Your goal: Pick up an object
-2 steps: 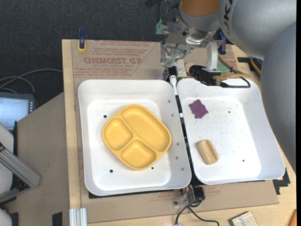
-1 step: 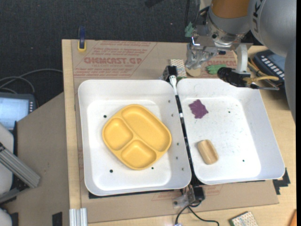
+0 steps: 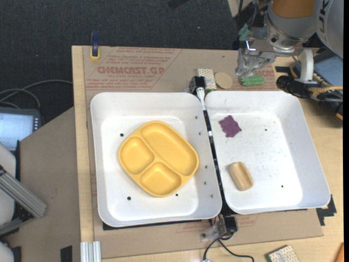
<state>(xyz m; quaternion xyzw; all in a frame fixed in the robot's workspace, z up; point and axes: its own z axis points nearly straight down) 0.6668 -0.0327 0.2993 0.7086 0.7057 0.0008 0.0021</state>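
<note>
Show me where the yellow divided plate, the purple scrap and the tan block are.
yellow divided plate (image 3: 158, 158): camera view, middle where its dividers meet, left bin.
purple scrap (image 3: 229, 126): camera view, its centre, right bin.
tan block (image 3: 240, 176): camera view, its top face, right bin.

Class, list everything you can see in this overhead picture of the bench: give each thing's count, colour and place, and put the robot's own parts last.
Bins: two, white, side by side on the bench.
Divided plate: one, yellow, in the left bin.
Purple piece: one, in the right bin's far part.
Tan block: one, in the right bin's near part.
Green thing: one, on the bench behind the right bin.
Arm: one, grey with orange band, top right.
End effector: one, above the bench behind the right bin.
</note>
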